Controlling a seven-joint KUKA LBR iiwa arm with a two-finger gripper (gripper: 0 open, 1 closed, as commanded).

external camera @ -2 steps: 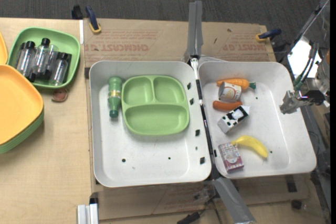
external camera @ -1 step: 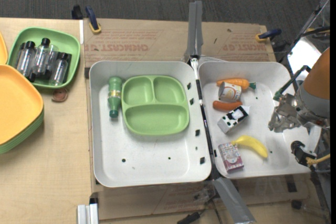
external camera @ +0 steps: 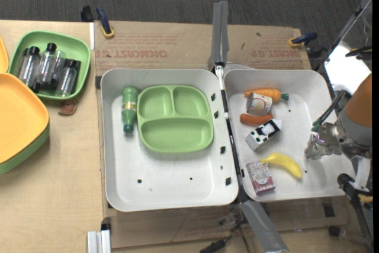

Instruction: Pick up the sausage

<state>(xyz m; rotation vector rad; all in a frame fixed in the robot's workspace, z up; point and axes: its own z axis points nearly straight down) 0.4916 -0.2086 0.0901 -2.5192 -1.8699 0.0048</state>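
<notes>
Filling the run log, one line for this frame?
gripper: right bin's right edge, carrying nothing | sausage: right bin, between can and carton | pick: not started

Orange-red sausage (external camera: 254,118), flat in right bin (external camera: 296,77), between can and cow-patterned carton.

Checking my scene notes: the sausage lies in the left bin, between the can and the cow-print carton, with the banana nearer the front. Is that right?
Not quite: the camera view shows the sausage in the right bin, not the left. The rest holds: it lies between the can and the cow-print carton, with the banana nearer the front.
</notes>
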